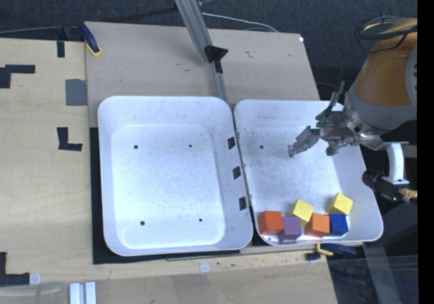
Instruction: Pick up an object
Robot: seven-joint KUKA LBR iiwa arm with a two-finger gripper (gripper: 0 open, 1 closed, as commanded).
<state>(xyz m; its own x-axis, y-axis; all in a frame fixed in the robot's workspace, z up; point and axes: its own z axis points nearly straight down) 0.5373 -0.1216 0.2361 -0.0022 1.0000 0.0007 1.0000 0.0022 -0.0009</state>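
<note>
From the camera above the bench, I see my gripper [308, 141] hanging over the middle of the right bin [271, 119], reaching in from the right with my orange-banded wrist behind it. Nothing shows between my fingers, but whether they are spread or closed I cannot tell; they are too small and dark against the speckled white floor. The things worth picking all sit at the near end of that same bin, well apart from me: an orange block [272, 220] touching a purple block [291, 226], a yellow block [302, 210] just behind them, a second orange block [320, 223] pressed against a blue block [339, 223], and another yellow block [343, 203] tilted a little, nearest the right wall. The left bin [108, 160] lies beside, across the divide. I judge I am in the approach step, with no target reached yet. The next move calls for travel toward the near end, then a descent on one block. The tilted yellow one stands freest; the packed ones leave my fingers little room to slip down alongside, and a crowded try could just shove neighbours about.
</note>
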